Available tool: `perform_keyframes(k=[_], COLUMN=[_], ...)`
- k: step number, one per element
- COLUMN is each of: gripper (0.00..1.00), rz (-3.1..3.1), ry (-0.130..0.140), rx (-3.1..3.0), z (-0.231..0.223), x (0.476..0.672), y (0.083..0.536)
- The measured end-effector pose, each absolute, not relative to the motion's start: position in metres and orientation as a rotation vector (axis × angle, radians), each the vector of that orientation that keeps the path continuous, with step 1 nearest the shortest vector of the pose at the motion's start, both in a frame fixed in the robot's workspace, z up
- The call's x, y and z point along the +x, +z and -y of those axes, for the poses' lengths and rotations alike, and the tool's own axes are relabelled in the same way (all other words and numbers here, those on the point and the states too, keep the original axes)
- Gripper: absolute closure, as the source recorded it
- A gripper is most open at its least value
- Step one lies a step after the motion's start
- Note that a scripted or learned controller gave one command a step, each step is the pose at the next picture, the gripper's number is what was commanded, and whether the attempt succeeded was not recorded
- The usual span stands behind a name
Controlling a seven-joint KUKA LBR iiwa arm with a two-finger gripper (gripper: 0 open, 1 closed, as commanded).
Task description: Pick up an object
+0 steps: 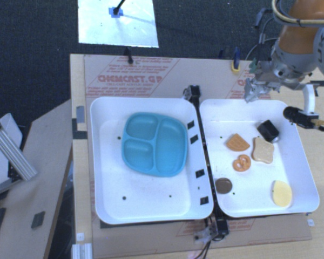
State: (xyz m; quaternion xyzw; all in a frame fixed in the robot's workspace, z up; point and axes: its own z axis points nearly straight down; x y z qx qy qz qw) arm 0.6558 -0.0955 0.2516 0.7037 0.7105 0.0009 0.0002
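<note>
The arm reaches in from the upper right, its gripper (252, 93) hanging above the far rim of the right bin (302, 161) — whether it is open or closed cannot be told. Below lie a black block (268, 130), toast slice (263, 151), orange wedge (237, 142), pretzel (241, 163), brown disc (223, 185) and yellow piece (282, 193), loosely spread with bare white floor between them. The left bin (105, 198) bears a blue divided plate (154, 144).

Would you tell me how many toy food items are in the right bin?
5: an orange wedge upper middle, a pretzel below it, a toast slice to their right, a brown disc near the divider, and a yellow piece at the lower right. None seems hidden.
</note>
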Motion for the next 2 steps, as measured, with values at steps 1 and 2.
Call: perform_keyframes(k=[1, 2], gripper=[1.00, 1.00], rz=[-2.229, -2.233], ry=[0.001, 0.003], rx=[2.213, 2.210], z=[0.053, -0.008], x=[0.648, 0.643], y=[0.251, 0.254])
